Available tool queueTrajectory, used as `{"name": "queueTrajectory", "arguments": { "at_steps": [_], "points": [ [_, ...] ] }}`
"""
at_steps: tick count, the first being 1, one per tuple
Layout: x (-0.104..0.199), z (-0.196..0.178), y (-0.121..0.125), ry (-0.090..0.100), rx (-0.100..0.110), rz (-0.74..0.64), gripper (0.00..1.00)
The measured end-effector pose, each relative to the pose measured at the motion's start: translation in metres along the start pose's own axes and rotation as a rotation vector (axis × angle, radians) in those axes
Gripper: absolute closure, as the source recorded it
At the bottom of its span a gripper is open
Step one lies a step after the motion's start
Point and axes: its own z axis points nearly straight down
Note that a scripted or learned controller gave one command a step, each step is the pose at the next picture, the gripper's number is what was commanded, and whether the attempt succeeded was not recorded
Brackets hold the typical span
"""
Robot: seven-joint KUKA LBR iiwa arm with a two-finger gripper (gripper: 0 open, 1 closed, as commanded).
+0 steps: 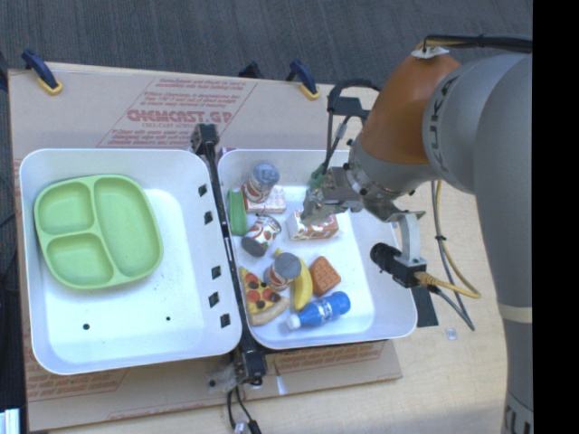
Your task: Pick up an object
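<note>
The right bin [384, 310] holds several toy foods. My gripper [317, 208] hangs low over its upper middle, right above a red-and-white packet [318, 231] and seemingly touching its top edge. To the left lie a small can [264, 177], a white-and-pink block [270, 201], a green piece [237, 212] and another tipped can [263, 233]. Nearer the front sit a grey-topped can [286, 268], a banana [303, 288], a brown waffle [326, 276], a pizza slice [261, 298] and a blue bottle [319, 312].
The left bin [127, 333] carries a green three-part plate [96, 231] at its upper left. A black clip rail [217, 233] joins the two bins. The arm's orange band [407, 107] and grey body overhang the right bin's far right corner.
</note>
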Motion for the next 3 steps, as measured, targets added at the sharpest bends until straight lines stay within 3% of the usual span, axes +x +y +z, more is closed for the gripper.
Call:
{"name": "queueTrajectory", "arguments": {
  "at_steps": [1, 2, 3],
  "points": [
    [-0.017, 0.004, -0.054, -0.001, -0.002, -0.001, 1.0],
    [-0.052, -0.082, 0.009, -0.002, -0.008, -0.001, 1.0],
    [-0.038, -0.007, 0.028, 0.001, -0.001, -0.001, 1.0]
  ]
}}
